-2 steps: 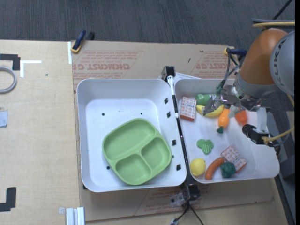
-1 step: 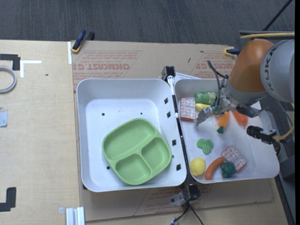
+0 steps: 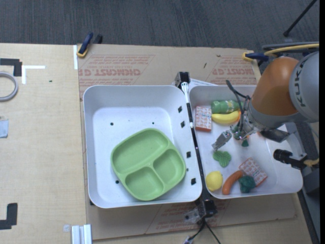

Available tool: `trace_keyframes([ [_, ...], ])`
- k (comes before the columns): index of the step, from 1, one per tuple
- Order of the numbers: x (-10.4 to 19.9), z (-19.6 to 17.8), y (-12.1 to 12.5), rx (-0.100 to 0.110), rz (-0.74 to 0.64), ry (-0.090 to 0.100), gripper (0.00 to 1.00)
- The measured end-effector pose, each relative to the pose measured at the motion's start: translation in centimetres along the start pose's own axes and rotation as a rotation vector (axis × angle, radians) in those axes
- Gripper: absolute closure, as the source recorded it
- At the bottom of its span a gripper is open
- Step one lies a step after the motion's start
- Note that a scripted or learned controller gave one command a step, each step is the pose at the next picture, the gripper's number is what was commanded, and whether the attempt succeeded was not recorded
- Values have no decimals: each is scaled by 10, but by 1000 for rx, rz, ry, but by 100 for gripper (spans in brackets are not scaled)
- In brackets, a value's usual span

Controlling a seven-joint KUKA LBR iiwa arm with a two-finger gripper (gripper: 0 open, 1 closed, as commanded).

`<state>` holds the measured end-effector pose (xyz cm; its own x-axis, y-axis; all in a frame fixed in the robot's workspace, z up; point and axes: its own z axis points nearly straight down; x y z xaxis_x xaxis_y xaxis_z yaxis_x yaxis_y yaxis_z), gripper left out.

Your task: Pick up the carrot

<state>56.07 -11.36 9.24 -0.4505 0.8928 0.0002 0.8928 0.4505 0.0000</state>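
Orange carrot [image 3: 232, 181] lies near the right bin's [image 3: 284, 187] front edge, between lemon [image 3: 214, 180] and green toy [image 3: 247, 184]; the gripper [image 3: 222, 140], apparently spread and empty, should descend astride its slanted axis, clear of both neighbours.

It looked like a robotics lab: a bench [image 3: 40, 136] with taped markers, two white bins [image 3: 96, 136], grey carpet [image 3: 152, 9].
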Motion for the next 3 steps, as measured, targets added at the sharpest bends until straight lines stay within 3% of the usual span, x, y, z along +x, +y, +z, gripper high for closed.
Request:
trace_keyframes([
  [1, -58, 0, 44, -1, 80, -1, 0],
  [2, -59, -10, 44, -3, 83, -3, 100],
  [3, 38, -100, 64, -1, 145, -1, 100],
])
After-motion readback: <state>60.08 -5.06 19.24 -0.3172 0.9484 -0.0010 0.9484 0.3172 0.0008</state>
